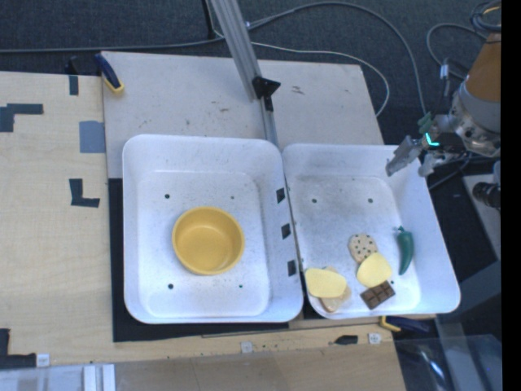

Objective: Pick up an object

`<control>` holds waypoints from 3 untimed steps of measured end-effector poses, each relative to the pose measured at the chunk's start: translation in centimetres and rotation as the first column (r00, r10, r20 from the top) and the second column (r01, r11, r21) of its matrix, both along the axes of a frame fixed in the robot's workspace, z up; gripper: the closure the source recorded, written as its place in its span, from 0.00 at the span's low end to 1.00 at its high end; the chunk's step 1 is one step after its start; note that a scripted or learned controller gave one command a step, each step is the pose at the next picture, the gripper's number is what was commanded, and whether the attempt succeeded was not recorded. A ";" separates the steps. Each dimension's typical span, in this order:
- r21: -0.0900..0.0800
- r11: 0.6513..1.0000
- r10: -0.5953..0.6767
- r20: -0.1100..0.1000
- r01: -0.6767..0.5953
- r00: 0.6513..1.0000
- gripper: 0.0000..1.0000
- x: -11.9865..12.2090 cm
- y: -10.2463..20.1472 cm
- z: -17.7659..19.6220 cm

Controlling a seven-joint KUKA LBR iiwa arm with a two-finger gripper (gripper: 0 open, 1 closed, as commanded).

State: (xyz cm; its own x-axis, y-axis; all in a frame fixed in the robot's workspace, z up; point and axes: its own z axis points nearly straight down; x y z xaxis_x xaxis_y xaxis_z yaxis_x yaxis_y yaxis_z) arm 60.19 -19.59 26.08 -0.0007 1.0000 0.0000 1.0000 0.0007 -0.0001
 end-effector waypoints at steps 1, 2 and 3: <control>0.000 1.000 0.000 0.000 0.000 1.000 0.00 0.0 0.0 0.0; 0.001 1.000 -0.001 -0.004 0.001 1.000 0.00 0.0 -1.0 -5.2; 0.001 1.000 0.000 -0.003 0.000 1.000 0.00 -0.9 -1.1 -9.8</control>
